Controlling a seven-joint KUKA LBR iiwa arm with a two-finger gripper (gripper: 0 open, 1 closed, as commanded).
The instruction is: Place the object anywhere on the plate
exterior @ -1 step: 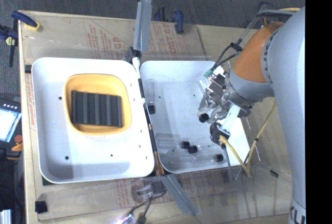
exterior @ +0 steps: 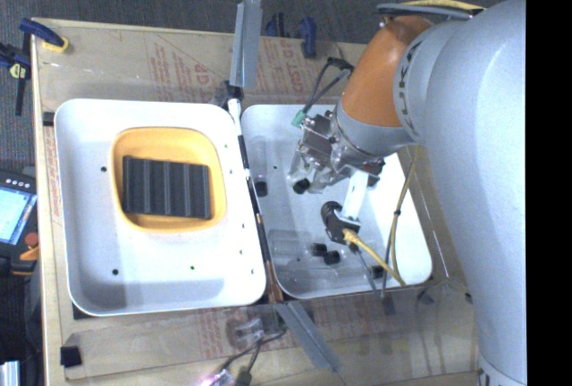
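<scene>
A yellow plate (exterior: 166,141) with a dark ribbed centre lies in the left white bin (exterior: 89,268). My gripper (exterior: 304,173) hangs low over the upper middle of the right white bin (exterior: 411,272), well to the right of the plate. A small black piece (exterior: 260,188) lies on the bin floor just left of the gripper, close to the left wall. Two more small black pieces (exterior: 325,253) lie nearer the front of that bin. The arm hides much of the right bin's right side. No object is visible in the gripper.
The grey arm with its orange band (exterior: 380,80) fills the right of the view. A grey bar (exterior: 245,40) stands behind the bins. Blue clamps (exterior: 40,31) sit on the bench's back edge. A handheld screen (exterior: 13,214) lies at the far left.
</scene>
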